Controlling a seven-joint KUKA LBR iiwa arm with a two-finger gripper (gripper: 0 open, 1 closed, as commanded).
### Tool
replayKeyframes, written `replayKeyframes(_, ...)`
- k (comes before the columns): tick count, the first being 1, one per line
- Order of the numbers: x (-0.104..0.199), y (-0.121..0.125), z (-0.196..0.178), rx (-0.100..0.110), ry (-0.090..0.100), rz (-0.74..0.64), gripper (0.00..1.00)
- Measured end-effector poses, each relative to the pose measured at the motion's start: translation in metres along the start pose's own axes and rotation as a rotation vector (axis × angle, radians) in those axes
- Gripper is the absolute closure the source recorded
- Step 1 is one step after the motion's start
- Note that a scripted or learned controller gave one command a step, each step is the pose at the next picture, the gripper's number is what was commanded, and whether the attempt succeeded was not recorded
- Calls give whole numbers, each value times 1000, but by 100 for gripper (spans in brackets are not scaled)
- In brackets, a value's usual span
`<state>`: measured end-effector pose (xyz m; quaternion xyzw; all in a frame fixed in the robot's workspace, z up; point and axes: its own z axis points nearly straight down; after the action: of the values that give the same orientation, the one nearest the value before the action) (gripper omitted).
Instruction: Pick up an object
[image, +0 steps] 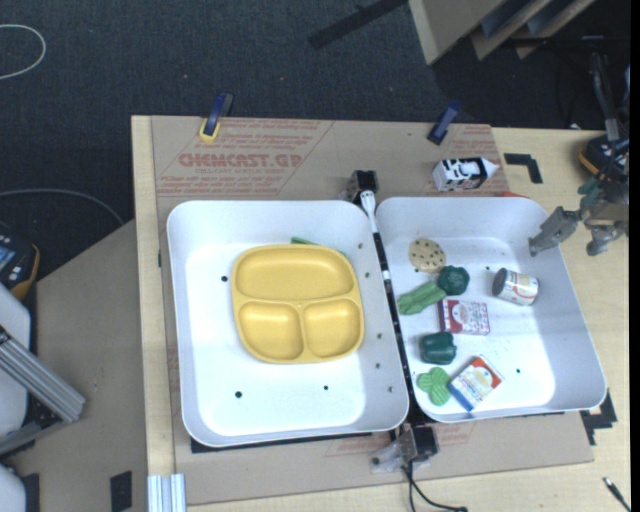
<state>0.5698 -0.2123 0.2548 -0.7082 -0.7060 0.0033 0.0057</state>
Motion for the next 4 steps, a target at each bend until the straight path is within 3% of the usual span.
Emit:
replayKeyframes(1, 1, 2, -7, -12, -3, -3, 0)
replayKeyframes(2, 11, 4, 45, -6, -1, -5, 0)
replayKeyframes(4, 0, 6, 136, -8, -2, -3, 0)
